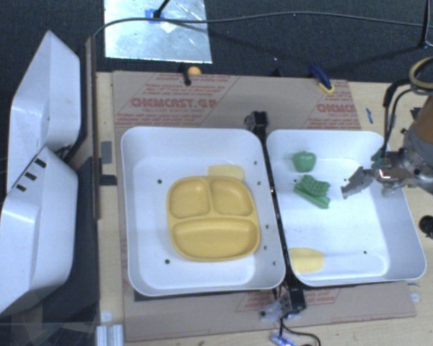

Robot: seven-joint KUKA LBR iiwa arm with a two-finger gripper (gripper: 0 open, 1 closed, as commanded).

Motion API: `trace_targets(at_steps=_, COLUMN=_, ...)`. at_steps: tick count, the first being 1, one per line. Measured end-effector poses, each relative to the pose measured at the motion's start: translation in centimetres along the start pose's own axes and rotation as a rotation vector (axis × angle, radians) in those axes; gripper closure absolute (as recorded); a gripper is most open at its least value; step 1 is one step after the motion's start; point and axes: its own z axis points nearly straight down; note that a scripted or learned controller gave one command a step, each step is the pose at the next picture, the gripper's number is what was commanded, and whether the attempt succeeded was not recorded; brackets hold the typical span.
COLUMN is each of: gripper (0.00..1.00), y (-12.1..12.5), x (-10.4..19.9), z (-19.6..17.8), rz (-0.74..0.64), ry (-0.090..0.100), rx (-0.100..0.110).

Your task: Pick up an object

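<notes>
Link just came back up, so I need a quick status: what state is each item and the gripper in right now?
Yellow divided tray: flat, right way up, left bin.
Pale yellow piece: lying flat at the tray's far edge, left bin.
Green pepper toy: resting in the right bin, untouched.
Green ridged toy: lying flat, right bin, free.
Yellow toy: lying near the right bin's front edge.
Gripper: over the right bin, holding nothing.

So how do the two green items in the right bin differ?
The green pepper-like toy is rounded and compact; the green flat piece is longer, bumpy-edged and lies slantwise. The pepper sits nearer the right bin's far wall, the flat piece just below it. Both are green and ungripped.
</notes>
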Motion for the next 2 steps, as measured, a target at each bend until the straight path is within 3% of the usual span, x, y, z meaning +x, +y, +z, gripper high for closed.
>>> trace_targets(at_steps=1, gripper=0.00, y=0.1, x=0.0, z=-0.3, rz=-0.001, ry=-0.001, rx=-0.006)
trace_targets(at_steps=2, gripper=0.00, y=-0.5, x=-0.8, z=4.6, rz=0.000, ry=0.000, rx=-0.002)
